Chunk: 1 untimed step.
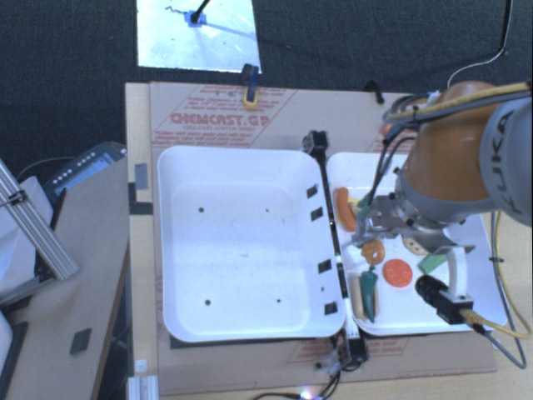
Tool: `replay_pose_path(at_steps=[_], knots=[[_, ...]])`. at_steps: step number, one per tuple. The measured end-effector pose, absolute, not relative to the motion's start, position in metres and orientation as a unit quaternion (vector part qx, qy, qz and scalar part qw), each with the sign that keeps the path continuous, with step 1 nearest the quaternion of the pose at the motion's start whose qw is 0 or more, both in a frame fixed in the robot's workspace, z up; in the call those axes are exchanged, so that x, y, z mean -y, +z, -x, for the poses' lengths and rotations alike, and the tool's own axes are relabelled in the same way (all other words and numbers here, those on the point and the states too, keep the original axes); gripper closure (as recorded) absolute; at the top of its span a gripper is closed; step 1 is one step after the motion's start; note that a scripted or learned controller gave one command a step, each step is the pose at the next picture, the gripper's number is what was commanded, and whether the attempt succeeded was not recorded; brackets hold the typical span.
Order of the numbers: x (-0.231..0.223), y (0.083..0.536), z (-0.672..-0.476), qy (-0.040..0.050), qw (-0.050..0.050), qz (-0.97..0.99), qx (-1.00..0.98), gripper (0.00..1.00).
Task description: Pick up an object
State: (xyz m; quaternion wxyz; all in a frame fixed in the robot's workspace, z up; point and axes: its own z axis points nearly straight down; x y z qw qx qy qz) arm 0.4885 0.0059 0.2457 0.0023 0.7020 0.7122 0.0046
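Note:
My gripper (366, 227) hangs low over the left part of the right bin (481, 297), under the grey and orange wrist. Just left of it lies an orange-red oblong piece (341, 207). An orange ring-shaped piece (372, 252) sits directly below the gripper, close to it or touching; I cannot tell which. A red disc (397, 272) lies in front of that. A dark green pepper (368, 292) and a tan stick (356, 295) rest at the bin's front left corner. A green piece (433, 262) and a tan piece (414, 244) lie partly under the arm.
The left bin (179, 248) stands beside the right one, with a black clipped divider (326, 223) between them. A black fitting with a yellow cable (443, 300) overhangs the right bin's front. A grey device (83, 167) lies off the bench to the left.

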Motion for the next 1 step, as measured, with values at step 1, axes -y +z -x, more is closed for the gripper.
replay_pose_path(at_steps=[1], knots=[[-0.1036,0.3205,-0.4873,0.005,0.001,-0.702,-0.713,1.0]])
